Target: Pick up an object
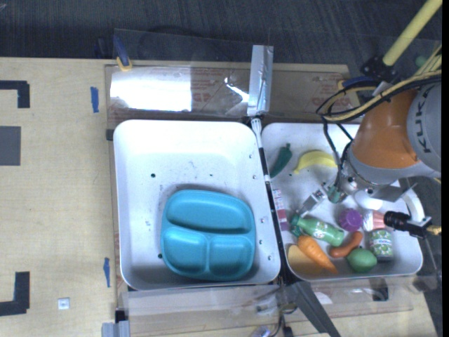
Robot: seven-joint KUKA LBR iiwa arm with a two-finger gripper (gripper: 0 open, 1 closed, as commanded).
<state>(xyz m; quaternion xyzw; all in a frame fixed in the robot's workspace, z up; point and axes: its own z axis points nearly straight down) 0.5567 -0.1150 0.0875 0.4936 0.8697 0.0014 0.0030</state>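
Two white bins (140, 160) on seemingly wooden bench (49, 209).

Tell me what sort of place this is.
Probably a robotics lab bench for grasping trials: two white bins side by side, toy food such as a carrot, and a cabled KUKA arm reaching in.

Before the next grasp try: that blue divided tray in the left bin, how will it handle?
The blue tray looks like rigid molded plastic, probably stiff and light. Its glossy, rounded edges may slip. It seems too wide to span, so a rim pinch would likely tilt it.
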